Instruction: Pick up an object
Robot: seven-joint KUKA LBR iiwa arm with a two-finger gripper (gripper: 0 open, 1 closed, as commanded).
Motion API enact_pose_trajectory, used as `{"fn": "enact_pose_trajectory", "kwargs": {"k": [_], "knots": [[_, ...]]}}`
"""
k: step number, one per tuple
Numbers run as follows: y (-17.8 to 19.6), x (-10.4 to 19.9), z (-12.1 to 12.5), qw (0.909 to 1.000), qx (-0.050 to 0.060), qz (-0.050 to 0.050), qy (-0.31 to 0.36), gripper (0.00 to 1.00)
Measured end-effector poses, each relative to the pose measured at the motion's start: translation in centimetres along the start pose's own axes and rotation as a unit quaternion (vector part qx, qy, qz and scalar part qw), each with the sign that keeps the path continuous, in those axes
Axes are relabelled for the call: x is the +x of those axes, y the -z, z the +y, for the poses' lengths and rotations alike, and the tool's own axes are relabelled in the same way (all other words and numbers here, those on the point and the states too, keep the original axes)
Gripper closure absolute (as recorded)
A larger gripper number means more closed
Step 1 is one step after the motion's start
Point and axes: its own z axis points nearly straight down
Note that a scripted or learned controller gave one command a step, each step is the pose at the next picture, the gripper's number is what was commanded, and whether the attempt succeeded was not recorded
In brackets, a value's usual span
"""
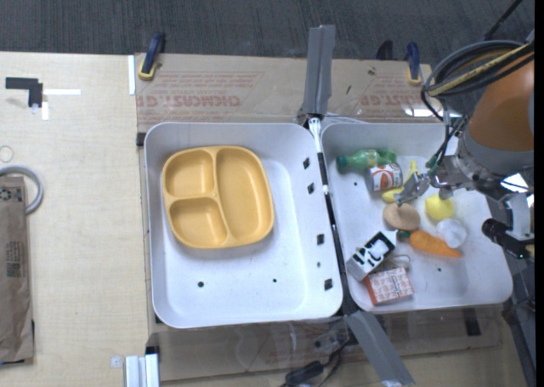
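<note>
1. The gripper [414,186] is hanging low over the right bin [476,296], its tips sitting among the clutter just above a tan potato-like piece [401,216]; I cannot tell how its tips are standing, and nothing is showing as held.
2. Things are lying packed together here, so I judge the tips risk landing on two at once, or nudging the yellow lemon [439,206] and the small can [384,178] aside instead of catching one.
3. Round pieces are likely to be rolling away under a glancing touch; the orange carrot [435,246] is lying just nearer.
4. Counting the right bin: one green bottle [365,158], one can, one lemon, one potato-like piece, one carrot, one black-and-white carton [372,253], one red box [390,285].
5. The left bin [170,292] is holding one yellow divided plate [218,196].
</note>
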Motion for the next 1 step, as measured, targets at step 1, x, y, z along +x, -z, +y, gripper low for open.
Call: {"fn": "enact_pose_trajectory", "kwargs": {"k": [1], "knots": [[-2.5,0.73,-5.11,0.9964,-0.001,-0.001,0.085,0.0]]}}
